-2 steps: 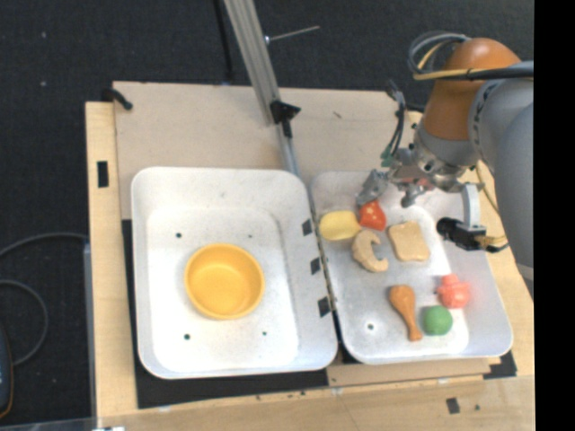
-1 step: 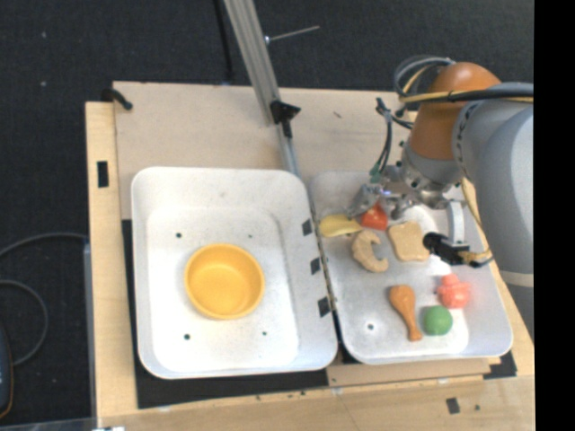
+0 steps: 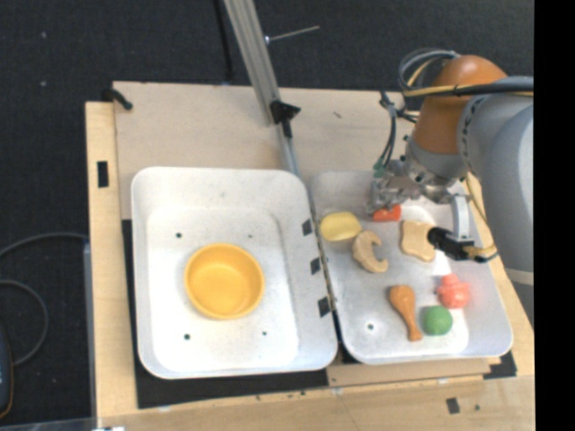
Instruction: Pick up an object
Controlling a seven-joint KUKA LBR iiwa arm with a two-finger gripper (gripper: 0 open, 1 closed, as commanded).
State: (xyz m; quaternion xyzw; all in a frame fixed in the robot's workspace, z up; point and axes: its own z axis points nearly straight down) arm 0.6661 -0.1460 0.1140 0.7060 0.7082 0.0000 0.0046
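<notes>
Overhead slanted view of a tan tabletop (image 3: 198, 133) bearing two shallow white bins side by side. The left bin (image 3: 162, 205) contains a single yellow bowl (image 3: 225, 281), upright, near its middle. The right bin (image 3: 485, 330) holds the candidate objects: a pale yellow rounded piece (image 3: 340, 226) near the bin's left wall; a tan curved piece (image 3: 370, 251) just beside it; a tan flat piece (image 3: 416, 239) further right; an orange drumstick-shaped piece (image 3: 405, 310) toward the near edge; a green ball (image 3: 437, 321) just beside the drumstick; a pinkish-red piece (image 3: 453, 292) directly above the green ball; and a small red-orange piece (image 3: 387, 213) at the far side of the bin. The grey arm with its orange band (image 3: 449, 106) reaches in from the right, and the hand (image 3: 388, 196) sits low over the far part of the right bin, directly above and apparently touching the small red-orange piece. Whether the hand is spread or closed cannot be told from this angle. A slanted metal pole (image 3: 256, 52) rises from the tabletop behind the bins.
</notes>
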